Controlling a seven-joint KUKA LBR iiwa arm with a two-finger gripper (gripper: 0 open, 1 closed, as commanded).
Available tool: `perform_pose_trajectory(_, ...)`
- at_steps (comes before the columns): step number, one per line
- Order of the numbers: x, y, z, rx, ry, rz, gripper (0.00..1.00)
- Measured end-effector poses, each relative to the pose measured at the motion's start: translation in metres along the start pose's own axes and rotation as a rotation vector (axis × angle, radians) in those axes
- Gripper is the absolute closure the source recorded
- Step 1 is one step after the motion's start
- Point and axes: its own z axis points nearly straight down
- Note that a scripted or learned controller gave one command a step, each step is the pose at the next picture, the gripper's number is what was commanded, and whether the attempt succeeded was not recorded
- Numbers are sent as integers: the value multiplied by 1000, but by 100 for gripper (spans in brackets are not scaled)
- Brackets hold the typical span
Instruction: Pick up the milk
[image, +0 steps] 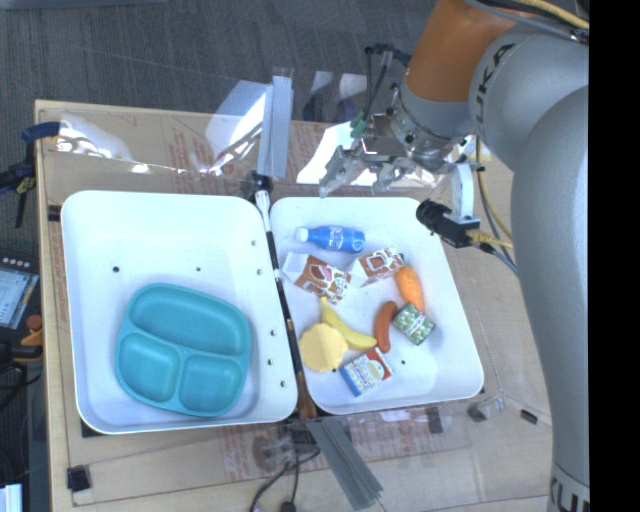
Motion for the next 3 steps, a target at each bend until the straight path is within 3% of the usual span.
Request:
perform_pose_trajectory(1,-57,-66,163,-3,0,-174,0)
perform_pose_trajectory(2,-30,-67,190,-6,-1,-208,0)
perform_pose_trajectory(3,-13,-105,193,2,2,-17,0)
